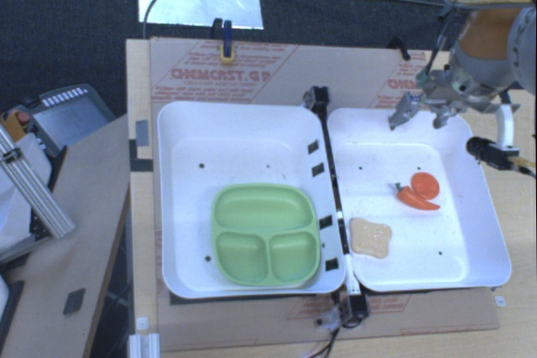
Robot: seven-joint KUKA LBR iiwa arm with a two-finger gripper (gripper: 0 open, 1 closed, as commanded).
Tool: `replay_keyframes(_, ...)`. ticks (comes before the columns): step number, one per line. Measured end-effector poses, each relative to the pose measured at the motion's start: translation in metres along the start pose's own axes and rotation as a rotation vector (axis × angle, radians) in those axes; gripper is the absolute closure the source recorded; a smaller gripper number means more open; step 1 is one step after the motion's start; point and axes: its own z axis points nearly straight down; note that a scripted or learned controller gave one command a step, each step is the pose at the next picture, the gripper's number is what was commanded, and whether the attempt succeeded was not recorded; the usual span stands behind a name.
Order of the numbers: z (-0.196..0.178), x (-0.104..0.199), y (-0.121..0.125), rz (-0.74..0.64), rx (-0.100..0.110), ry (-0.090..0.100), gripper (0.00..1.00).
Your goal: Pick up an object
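In the right bin lie an orange-red carrot-like piece with a round slice near the middle right and a beige slice of bread toward the front left. My gripper hangs over the bin's back edge, well behind the orange piece. Its two fingers stand apart with nothing between them. A green divided plate rests in the left bin, at the front.
A black divider strip runs between the two bins. A cardboard sheet lies under them. A grey device and a metal rail stand on the side table at the left.
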Motion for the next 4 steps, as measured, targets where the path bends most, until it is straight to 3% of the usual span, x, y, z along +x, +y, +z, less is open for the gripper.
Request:
replay_keyframes(1, -0.008, 0.0, 0.003, -0.002, -0.013, -0.002, 0.0)
replay_keyframes(3, 0.095, 0.009, -0.003, -0.004, -0.01, -0.001, 0.0)
replay_keyframes(4, 0.117, 0.01, -0.002, -0.005, -0.012, -0.002, 0.0)
